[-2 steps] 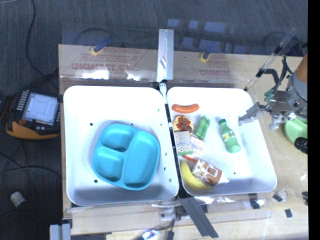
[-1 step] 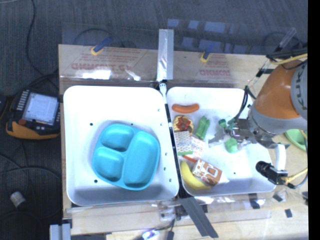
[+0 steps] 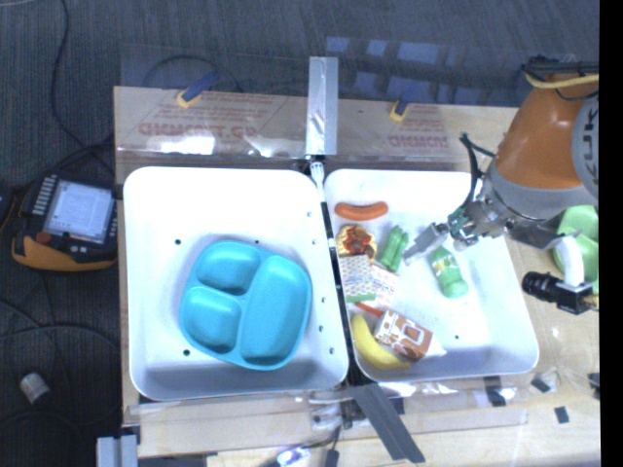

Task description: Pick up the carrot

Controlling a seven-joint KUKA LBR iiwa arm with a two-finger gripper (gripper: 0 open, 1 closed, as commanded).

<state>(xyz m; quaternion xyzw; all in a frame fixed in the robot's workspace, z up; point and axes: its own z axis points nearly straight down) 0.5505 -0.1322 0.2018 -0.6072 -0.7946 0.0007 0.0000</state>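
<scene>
Looks like a robotics lab: plywood bench on dark carpet, loose cables, probably a teach pendant on the floor, two white bins taped down.

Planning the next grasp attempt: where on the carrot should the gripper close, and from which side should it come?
Grip the carrot across its middle, coming straight down from above. It lies flat and lengthwise left to right near the right bin's far wall, so the fingers should straddle its narrow width. A chip bag lies close on its near side, so keep clear of that.
</scene>
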